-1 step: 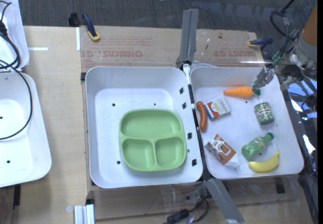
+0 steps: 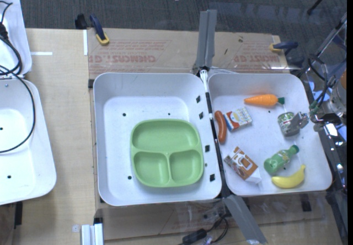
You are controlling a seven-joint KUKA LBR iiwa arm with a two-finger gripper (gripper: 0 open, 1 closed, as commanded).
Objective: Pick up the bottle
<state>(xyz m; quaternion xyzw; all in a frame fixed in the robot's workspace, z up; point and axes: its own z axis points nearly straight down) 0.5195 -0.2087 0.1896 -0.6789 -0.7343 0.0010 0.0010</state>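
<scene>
Wooden bench (image 2: 60, 45) under a dark floor backdrop, two shallow white bins side by side on it. I see the left bin (image 2: 110, 100) holding a green divided plate (image 2: 166, 153), three compartments, sitting flat near the bin's middle. Right bin (image 2: 314, 175) has the clutter: bottle (image 2: 280, 160), green, lying on its side toward the near right corner, cap pointing up-right; yellow banana (image 2: 289, 178) just below it, touching or nearly so. Orange carrot (image 2: 263, 101) near the far wall, sausage (image 2: 221, 126) along the left wall, small carton (image 2: 238, 118) just beside it, another carton (image 2: 242, 164) lower left of the bottle. Crumpled can (image 2: 287, 123) sits above the bottle. Gripper (image 2: 302, 120) is at the right side of the bin, right by the can, well apart from the bottle. Can't tell its state from this angle.
</scene>
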